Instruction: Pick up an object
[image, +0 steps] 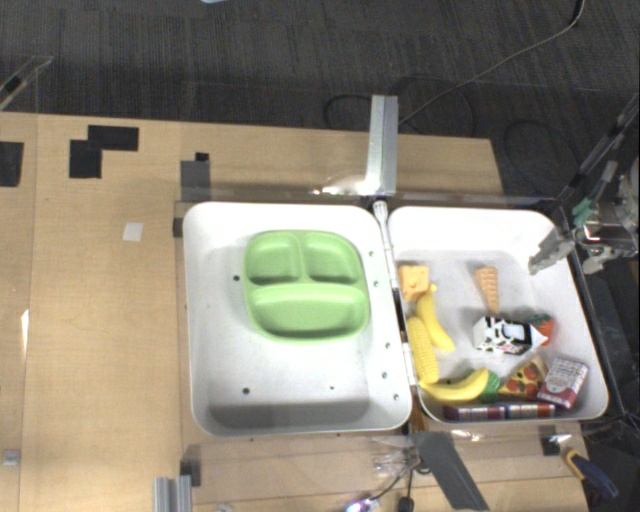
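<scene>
Two shallow white bins are seen side by side on the wooden counter (90, 330). In the left bin (215, 390) a green divided plate (305, 283) is placed, with two small compartments on the far side and one wide compartment on the near side.

The objects to be picked are gathered in the right bin (480, 235). A yellow corn cob (421, 350) is laid along the left wall, its long axis running from far to near. Just beside it a yellow banana (434, 322) is set, tilted a little, and an orange cracker-like piece (414, 279) is found at its far end. A second banana (460, 384) is laid across the near part of the bin, curved, with a greenish tip pointing right. An ice cream cone (487, 288) is pointed with its narrow end towards the near side. A black and white cow-patterned item (503, 336), a pizza slice (522, 380) and a small red carton (564, 381) are seen near the right corner.

The end effector (585, 240) is held over the right rim of the right bin, well apart from the objects. Whether it is clenched or released cannot be told.
</scene>
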